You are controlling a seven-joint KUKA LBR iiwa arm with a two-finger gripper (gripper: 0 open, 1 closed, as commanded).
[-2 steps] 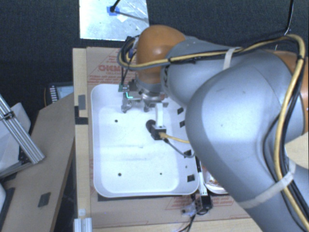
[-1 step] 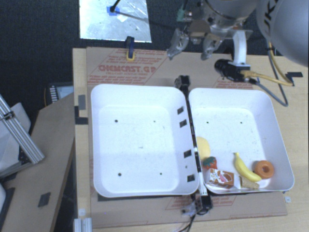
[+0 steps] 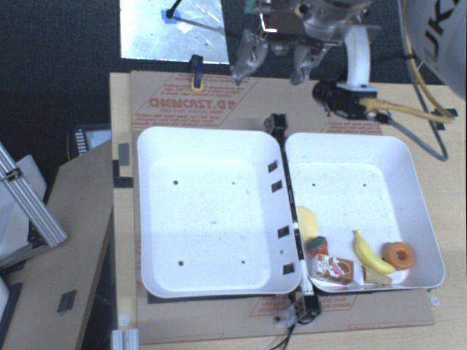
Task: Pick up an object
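My gripper [image 3: 271, 64] hangs high above the back edge of the bench, over the seam between the two bins, open with nothing between its fingers. Far below it, in the near part of the right bin [image 3: 379, 159], lie a yellow banana [image 3: 368, 251], an orange ring-shaped piece [image 3: 399, 254], a pale yellow rounded fruit [image 3: 306, 221], a small red item [image 3: 317, 245] and a red and white packet [image 3: 335, 268].
The left bin [image 3: 204, 210] stands beside the right one, joined by a black clipped divider [image 3: 286, 203]. A yellow and blue clamp [image 3: 197, 74] sits at the back of the board. Cables [image 3: 408, 111] run off to the right.
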